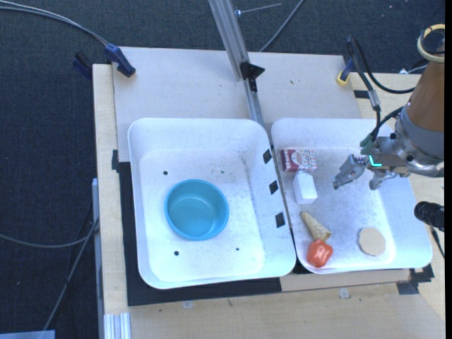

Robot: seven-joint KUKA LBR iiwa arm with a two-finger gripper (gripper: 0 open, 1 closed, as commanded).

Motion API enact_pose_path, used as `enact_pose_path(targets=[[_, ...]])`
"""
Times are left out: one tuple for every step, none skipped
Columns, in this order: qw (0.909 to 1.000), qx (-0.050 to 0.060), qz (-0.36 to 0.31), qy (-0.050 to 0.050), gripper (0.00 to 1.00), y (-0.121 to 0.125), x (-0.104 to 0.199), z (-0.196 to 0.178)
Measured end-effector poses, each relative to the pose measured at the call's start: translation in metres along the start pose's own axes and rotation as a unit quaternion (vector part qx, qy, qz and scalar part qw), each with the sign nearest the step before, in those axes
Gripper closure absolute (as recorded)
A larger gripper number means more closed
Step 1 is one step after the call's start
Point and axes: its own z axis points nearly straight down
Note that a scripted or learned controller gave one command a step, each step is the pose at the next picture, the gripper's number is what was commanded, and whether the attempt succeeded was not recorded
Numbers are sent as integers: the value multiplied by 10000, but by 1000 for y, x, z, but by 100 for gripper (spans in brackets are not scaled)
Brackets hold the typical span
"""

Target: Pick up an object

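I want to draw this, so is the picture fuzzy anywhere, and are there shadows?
In the camera view the light is soft and even: the blue bowl casts barely a shadow in the left bin. The gripper looks slightly blurred, and the carton's print is too small to read.

A robotics lab: clamped bench [191, 83] (loose cables [42, 16]), two white bins [141, 140].

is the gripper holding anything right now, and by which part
Nothing is held. The gripper hangs open above a bare patch of the right bin, with nothing between its fingers; the white block and the round biscuit lie apart from it.
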Motion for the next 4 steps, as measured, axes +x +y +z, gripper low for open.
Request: enact_pose_path(targets=[[10000, -12, -1, -1, 0, 0, 0, -1], [10000, 43, 5, 6, 0, 1, 4, 64], [10000, 47, 16, 10, 0, -3, -5, 119], [10000, 46, 12, 19, 0, -5, -4, 174]])
